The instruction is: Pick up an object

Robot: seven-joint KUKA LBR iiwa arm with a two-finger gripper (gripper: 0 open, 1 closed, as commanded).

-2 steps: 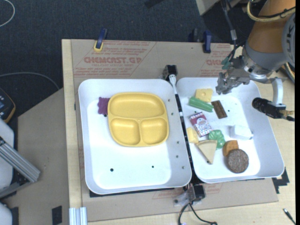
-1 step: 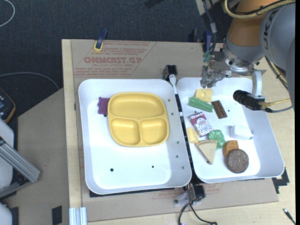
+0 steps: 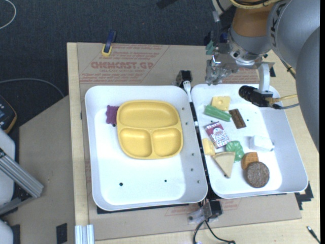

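Observation:
My gripper (image 3: 215,74) hangs over the far left rim of the right bin (image 3: 287,151), with nothing visibly in it. Just in front of it in that bin lie a yellow cheese block (image 3: 220,102), a green bar (image 3: 217,113) and a small brown bar (image 3: 237,118). Nearer the front are a red and white packet (image 3: 217,135), a green piece (image 3: 235,149), a beige wedge (image 3: 226,163), an orange-brown chunk (image 3: 249,159), a round brown cookie (image 3: 257,174) and a white item (image 3: 262,143).
The left bin (image 3: 101,161) holds a yellow divided plate (image 3: 150,128) with a purple item (image 3: 111,114) against its left side. A black clip (image 3: 184,77) sits where the bins meet at the back. Cardboard (image 3: 127,62) lies under both bins.

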